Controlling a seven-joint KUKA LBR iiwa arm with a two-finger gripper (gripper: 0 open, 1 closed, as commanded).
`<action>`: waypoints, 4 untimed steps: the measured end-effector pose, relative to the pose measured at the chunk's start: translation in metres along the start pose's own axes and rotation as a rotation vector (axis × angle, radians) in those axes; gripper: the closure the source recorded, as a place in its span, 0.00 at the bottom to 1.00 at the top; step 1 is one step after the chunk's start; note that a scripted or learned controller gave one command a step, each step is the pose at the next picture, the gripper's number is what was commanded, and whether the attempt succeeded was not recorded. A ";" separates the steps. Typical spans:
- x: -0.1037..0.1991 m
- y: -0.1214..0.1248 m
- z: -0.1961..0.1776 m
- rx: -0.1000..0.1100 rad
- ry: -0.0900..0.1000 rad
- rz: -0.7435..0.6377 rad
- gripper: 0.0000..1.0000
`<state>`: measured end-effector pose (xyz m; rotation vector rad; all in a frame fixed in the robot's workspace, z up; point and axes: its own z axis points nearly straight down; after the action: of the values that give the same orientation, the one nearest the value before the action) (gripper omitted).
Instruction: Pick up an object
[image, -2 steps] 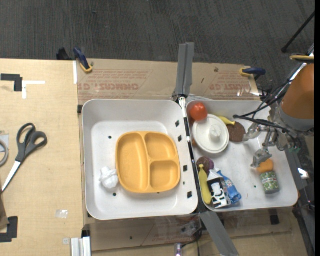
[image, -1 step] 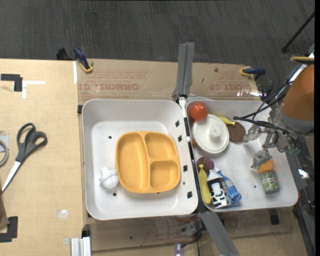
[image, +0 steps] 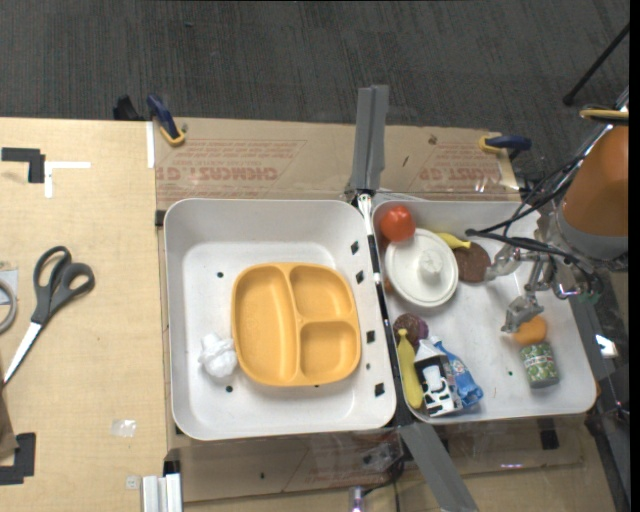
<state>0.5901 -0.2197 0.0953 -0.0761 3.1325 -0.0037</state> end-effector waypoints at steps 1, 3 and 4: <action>0.004 0.000 0.001 -0.001 0.003 -0.002 0.00; -0.002 0.002 0.000 -0.002 0.000 -0.069 0.00; -0.003 0.003 0.000 -0.003 0.000 -0.084 0.00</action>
<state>0.5930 -0.2170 0.0957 -0.2080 3.1269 0.0000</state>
